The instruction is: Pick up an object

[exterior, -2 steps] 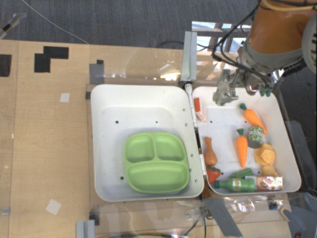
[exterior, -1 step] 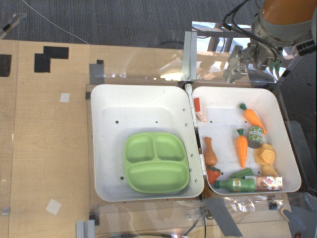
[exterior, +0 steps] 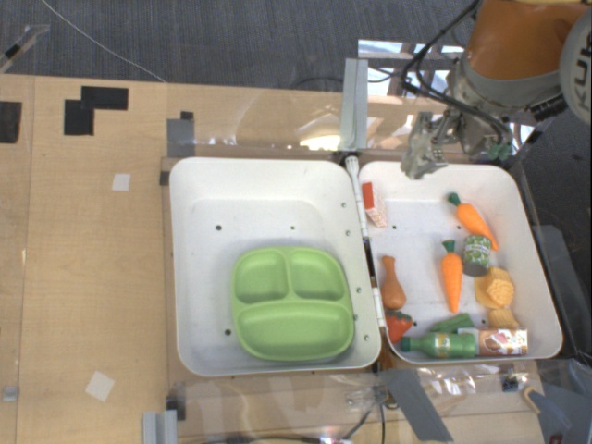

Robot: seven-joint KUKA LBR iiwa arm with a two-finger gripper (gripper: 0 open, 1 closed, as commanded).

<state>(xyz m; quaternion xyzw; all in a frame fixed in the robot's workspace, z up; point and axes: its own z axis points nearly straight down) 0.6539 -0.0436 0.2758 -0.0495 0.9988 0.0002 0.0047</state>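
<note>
My gripper (exterior: 424, 163) hangs over the back left corner of the right bin (exterior: 412, 248), above bare white floor, with nothing visibly held. In that bin lie an orange carrot (exterior: 473, 219) at the back right and a second carrot (exterior: 451, 281) in the middle. A small green-topped can (exterior: 477, 253) and a yellow piece (exterior: 497, 290) sit on the right. A brown drumstick (exterior: 393, 283) and a red-and-white packet (exterior: 373, 203) lie along the left wall. A green bottle (exterior: 444, 343) and a labelled can (exterior: 505, 341) lie at the front.
The left bin (exterior: 213, 211) holds a green divided plate (exterior: 294, 303) at its front right. A low wall (exterior: 359, 239) separates the two bins. A metal post (exterior: 353, 104) stands behind them. Cables trail from the arm above the right bin's back edge.
</note>
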